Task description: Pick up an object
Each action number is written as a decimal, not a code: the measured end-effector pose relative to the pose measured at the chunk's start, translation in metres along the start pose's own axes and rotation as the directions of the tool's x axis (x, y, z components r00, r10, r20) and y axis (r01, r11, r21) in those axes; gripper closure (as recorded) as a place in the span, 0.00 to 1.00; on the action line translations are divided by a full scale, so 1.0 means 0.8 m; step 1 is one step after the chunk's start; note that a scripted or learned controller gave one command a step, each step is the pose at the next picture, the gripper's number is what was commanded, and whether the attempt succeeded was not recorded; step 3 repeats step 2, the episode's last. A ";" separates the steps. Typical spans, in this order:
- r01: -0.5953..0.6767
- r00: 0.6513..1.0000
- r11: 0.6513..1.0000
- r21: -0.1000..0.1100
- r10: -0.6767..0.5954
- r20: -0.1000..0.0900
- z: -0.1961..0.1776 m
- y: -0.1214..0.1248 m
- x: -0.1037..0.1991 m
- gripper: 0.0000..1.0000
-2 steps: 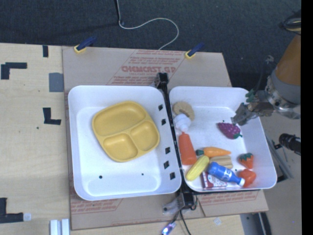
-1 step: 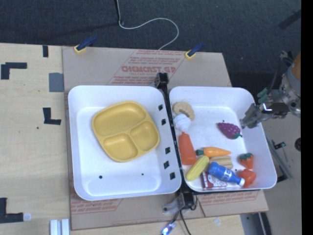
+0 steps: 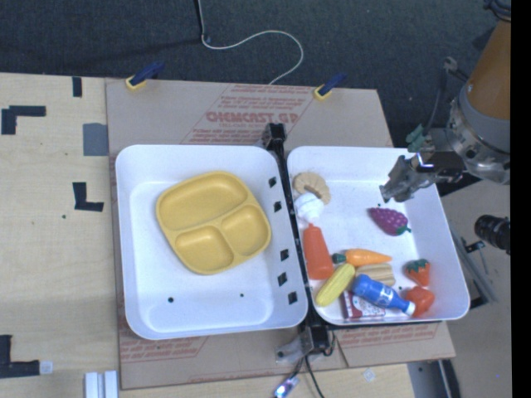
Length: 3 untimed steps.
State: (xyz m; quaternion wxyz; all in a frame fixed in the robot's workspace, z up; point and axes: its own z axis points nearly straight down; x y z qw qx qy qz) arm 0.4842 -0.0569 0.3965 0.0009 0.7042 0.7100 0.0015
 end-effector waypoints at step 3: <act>0.003 1.000 1.000 -0.001 -0.003 -0.001 -0.095 0.001 0.167 1.00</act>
